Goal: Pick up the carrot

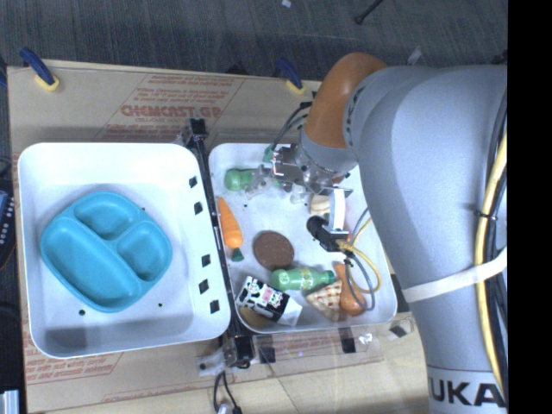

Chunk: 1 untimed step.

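Two white bins side by side on a cardboard-covered bench. Left bin [34, 257] holding a blue divided plate [105, 248], tilted a bit. Right bin [226, 155] pretty cluttered: carrot [229, 222] lying along the left wall, pointed end toward the back, green stub toward the front, nothing touching it from the arm's side. Brown round disc [273, 248] just beside the carrot, toward the middle. Green bottle [302, 278] lying on its side in front of the disc, a black-and-white cow-patterned carton [262, 297] near the front left corner, a shell-looking thing [325, 298] and an orange piece [349, 293] at the front right. Small green object [239, 179] near the back left. Grey arm [431, 188] with its orange band [341, 93] coming in from the right, gripper [293, 172] low over the back of the right bin, near that green object and well apart from the carrot. Fingers buried in cables and wrist hardware, so can't tell whether apart or together.
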Available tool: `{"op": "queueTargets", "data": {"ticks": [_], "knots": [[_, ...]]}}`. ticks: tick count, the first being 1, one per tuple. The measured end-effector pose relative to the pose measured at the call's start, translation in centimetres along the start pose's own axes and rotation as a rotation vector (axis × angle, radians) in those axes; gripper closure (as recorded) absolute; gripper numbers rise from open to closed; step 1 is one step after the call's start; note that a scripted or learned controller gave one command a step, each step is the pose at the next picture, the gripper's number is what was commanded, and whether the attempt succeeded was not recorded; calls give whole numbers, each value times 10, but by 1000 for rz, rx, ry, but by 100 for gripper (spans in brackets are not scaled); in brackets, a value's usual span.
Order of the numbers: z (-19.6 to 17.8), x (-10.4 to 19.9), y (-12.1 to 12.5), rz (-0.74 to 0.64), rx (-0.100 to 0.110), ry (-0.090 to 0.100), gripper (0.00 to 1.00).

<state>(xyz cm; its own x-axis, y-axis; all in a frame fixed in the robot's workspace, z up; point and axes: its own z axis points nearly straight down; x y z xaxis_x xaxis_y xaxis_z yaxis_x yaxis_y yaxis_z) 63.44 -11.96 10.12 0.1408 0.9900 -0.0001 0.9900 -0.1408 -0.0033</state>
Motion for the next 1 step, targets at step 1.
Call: {"op": "queueTargets", "data": {"ticks": [1], "knots": [[11, 9, -39, 123, 9, -2, 0]]}}
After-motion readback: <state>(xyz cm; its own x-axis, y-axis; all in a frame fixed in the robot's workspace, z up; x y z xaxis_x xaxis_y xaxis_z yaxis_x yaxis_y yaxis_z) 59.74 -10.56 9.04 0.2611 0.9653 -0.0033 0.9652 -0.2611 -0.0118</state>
